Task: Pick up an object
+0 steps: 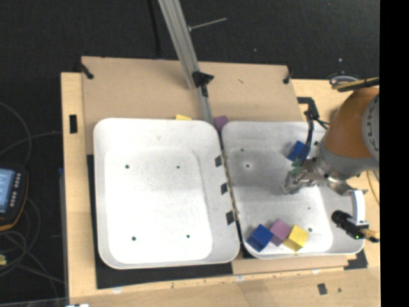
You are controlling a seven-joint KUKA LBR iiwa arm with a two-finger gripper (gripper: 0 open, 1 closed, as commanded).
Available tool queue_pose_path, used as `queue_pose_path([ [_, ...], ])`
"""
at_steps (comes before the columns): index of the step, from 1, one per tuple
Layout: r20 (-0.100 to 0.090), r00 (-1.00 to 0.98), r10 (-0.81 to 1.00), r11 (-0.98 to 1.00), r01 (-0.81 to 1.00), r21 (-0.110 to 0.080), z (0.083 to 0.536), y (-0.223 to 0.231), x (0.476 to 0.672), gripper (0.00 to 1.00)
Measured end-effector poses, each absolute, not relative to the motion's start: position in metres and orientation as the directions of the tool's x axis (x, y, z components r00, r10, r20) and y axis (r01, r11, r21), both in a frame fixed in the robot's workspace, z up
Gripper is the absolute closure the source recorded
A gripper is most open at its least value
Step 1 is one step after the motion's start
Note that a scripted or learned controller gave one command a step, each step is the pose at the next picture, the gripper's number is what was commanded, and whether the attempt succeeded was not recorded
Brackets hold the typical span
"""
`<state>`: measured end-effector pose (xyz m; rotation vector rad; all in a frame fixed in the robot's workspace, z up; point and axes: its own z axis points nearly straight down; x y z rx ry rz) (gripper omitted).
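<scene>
My gripper (294, 183) hangs low over the middle of the right bin (255, 165), reaching in from the right under the orange band of the arm. A blue block (297, 150) lies just behind it, close to the wrist. Near the bin's front edge, well clear of the gripper, sit three blocks in a row: a blue block (260, 236), a purple block (280, 230) and a yellow block (297, 238).
The left bin (156, 190) stands beside the right one, with clips along the shared wall. A yellow piece (183, 117) and a purple piece (220, 121) lie on the bench behind the bins. A metal rail (182, 37) slants in from the top.
</scene>
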<state>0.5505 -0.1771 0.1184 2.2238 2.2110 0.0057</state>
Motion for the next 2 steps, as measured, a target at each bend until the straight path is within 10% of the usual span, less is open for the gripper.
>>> queue_pose_path([
  [1,-0.001,0.009,1.0,-0.009,1.0,0.006,0.118,-0.177,0.55,0.0],
  [2,-0.004,0.002,1.0,-0.002,1.0,0.006,0.125,-0.213,0.588,0.0],
])
